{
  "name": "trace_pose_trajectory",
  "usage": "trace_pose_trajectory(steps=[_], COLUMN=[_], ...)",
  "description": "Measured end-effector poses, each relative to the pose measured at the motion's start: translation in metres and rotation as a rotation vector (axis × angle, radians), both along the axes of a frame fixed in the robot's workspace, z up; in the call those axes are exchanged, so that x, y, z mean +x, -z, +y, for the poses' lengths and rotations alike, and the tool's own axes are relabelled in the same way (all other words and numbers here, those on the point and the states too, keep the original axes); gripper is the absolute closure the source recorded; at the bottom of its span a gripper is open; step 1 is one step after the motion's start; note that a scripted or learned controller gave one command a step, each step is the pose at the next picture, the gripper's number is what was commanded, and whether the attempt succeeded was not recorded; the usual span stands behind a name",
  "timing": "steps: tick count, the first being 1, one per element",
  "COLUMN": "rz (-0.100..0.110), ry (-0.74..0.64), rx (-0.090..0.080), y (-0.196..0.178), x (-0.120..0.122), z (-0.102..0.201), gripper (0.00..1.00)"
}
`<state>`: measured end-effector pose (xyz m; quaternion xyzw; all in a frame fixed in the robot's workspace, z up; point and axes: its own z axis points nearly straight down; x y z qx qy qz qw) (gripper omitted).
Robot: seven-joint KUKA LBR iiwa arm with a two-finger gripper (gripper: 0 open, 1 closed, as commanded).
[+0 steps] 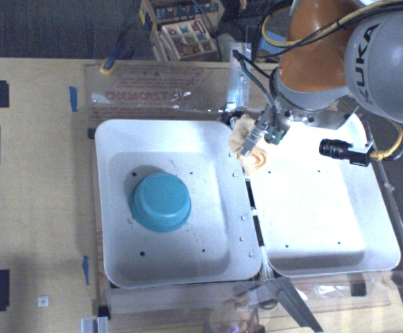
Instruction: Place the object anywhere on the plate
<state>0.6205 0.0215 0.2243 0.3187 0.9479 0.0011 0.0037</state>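
Carrying looks under way: we cannot tell our gripper (267, 132)'s state beside the pale tan object (246, 144); next, cross to the round teal plate (161, 200).

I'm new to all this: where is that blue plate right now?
The blue plate sits in the left white bin, toward its middle, well left of the pincer near the divide between bins.

1. My bench (35, 186) is pale wood with black and blue tape marks, well off from my gripper (265, 132).
2. Two white bins rest on it: the left bin (114, 141) beside my gripper, the right bin (326, 214) under it.
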Motion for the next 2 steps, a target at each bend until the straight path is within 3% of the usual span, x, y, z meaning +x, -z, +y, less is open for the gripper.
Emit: trace_pose_trajectory(steps=[1, 2], rz=[-0.001, -0.003], ry=[-0.400, -0.647], rx=[-0.001, -0.002], y=[-0.009, -0.004], x=[0.017, 0.026], z=[0.055, 0.105], gripper=[1.00, 1.00])
